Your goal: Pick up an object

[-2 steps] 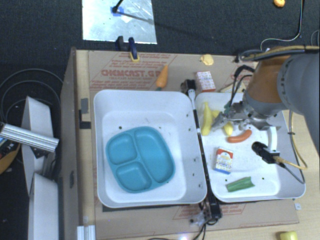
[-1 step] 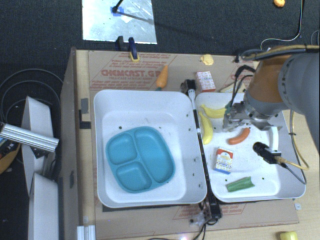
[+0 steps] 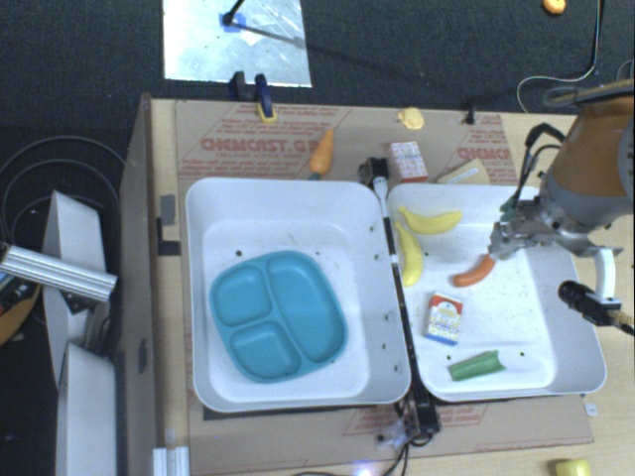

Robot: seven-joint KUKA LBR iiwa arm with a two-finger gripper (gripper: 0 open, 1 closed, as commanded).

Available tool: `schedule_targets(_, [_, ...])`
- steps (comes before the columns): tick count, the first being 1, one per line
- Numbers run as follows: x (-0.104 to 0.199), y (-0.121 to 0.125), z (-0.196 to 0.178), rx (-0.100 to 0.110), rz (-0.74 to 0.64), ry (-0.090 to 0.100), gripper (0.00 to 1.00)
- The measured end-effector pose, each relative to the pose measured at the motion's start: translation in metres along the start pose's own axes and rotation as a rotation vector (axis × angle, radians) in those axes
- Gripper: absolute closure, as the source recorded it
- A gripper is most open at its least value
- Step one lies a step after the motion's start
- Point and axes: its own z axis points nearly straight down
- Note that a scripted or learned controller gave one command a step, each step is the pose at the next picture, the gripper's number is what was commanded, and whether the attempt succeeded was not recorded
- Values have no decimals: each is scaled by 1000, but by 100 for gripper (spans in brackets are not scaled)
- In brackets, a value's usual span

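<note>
**Hovering over right bin, sausage at the fingertips**

Counting contents first. Right bin (image 3: 580,360): two bananas, one sausage, one small carton, one green pepper. Left bin (image 3: 203,266): one blue divided tray (image 3: 278,315) with three compartments, nothing else.

Gripper (image 3: 508,236) sits over the upper right part of the right bin, arm coming in from the right. Finger state: cannot tell, wrist body blocks the tips from this angle.

Sausage (image 3: 474,271) lies just below-left of the fingertips, its upper right end near or touching them; contact can't be confirmed. Long axis runs diagonal, lower-left to upper-right, high end pointing at the gripper. It looks flat on the bin floor.

Relative to the fingers:
- First banana (image 3: 432,221): to the left, roughly level, long axis near horizontal.
- Second banana (image 3: 408,254): further left, along the bin's left wall, axis near vertical.
- Carton (image 3: 444,318): below-left, past the sausage.
- Green pepper (image 3: 476,365): well below, axis near horizontal, slightly tilted.
</note>
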Motion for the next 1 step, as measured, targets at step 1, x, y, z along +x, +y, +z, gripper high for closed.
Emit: schedule_targets(1, [4,0,3,3,-5,3,0])
